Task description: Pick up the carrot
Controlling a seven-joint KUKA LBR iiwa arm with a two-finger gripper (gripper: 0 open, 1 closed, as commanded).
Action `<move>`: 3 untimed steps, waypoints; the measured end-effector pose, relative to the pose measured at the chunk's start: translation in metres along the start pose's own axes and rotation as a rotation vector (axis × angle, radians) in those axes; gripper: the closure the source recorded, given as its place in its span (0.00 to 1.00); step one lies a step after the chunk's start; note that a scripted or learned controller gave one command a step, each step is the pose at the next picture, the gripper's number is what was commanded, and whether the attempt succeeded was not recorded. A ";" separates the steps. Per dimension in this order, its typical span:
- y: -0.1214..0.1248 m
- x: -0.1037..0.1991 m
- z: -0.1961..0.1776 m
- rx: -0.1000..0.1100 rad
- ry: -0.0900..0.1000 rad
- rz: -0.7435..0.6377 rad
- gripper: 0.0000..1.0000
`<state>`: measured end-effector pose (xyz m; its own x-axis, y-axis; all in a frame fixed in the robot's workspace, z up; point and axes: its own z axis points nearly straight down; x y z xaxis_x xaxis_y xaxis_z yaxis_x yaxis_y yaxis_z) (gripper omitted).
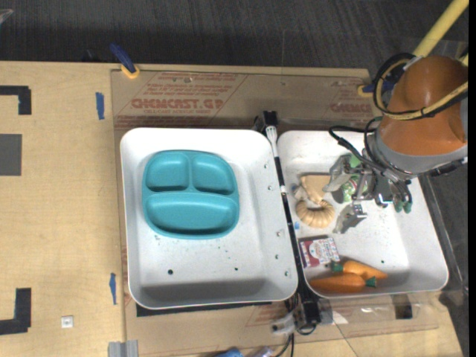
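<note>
The orange carrot [348,276] lies along the near wall of the right bin [424,233], its tip pointing right. My gripper [349,199] hovers over the middle of that bin, above and behind the carrot, with its fingers spread apart and nothing between them. It stands close to a tan croissant-like pastry [315,213] on its left.
A dark red packet [320,251] lies just behind the carrot. A pale object [312,187] sits behind the pastry. The left bin [141,274] holds a teal divided plate [192,193]. A black divider separates the two bins.
</note>
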<state>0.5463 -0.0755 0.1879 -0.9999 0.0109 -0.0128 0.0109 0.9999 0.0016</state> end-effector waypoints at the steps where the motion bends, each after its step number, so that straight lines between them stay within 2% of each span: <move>1: -0.019 0.022 0.044 -0.002 0.010 -0.340 0.00; 2: -0.094 0.049 0.093 0.006 -0.005 -0.362 0.00; 3: -0.013 0.039 0.057 -0.002 0.003 -0.282 0.00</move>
<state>0.5082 -0.0878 0.1301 -0.9635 -0.2674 -0.0101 -0.2674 0.9636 0.0006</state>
